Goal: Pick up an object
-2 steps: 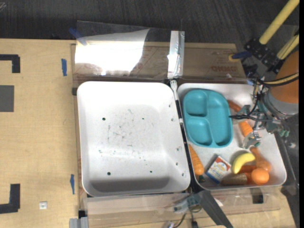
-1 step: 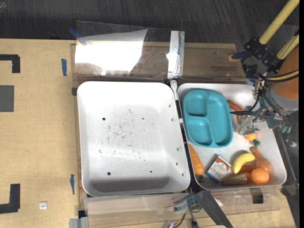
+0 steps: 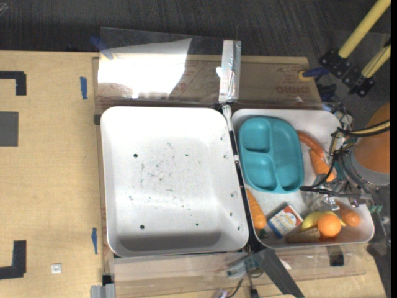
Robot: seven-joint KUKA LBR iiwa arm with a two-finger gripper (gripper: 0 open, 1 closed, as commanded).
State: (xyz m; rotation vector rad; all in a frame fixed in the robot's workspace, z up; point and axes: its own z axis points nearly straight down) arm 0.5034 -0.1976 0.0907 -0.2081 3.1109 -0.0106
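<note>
Right bin [image 3: 291, 115]: a shallow white tray, crowded with small objects. A teal divided plate [image 3: 270, 153] is laid in its upper left part, close against the wall shared with the neighbouring bin. An orange carrot-like piece [image 3: 316, 154] is seen just beside the plate's right edge, running down at a slant. A second orange carrot-like piece [image 3: 255, 208] is lodged along the bin's left wall below the plate. A small carton with a printed label [image 3: 285, 220] is placed near the front wall. Just to its right, a yellow fruit-like item [image 3: 312, 219] and a round orange ball [image 3: 330, 225] are found touching each other; a smaller orange object [image 3: 352, 218] lies just beside them.

Gripper [image 3: 338, 194]: reached in from the right over the bin's right side, above the cluster of fruit, with cables and dark fittings around it. Whether it is released or clenched cannot be told; nothing is seen to be grasped. The arm's orange band [image 3: 375, 155] is seen at the right edge.

Left bin [image 3: 167, 179]: white, scuffed, with a few dark dots on its floor.

Surface: a pale wooden bench [image 3: 46, 185] marked with black and blue tape. A clear plastic sheet [image 3: 146, 70] is stood behind the left bin. Dark carpet [image 3: 186, 5] is visible beyond. Yellow rods [image 3: 366, 20] are seen at upper right.
</note>
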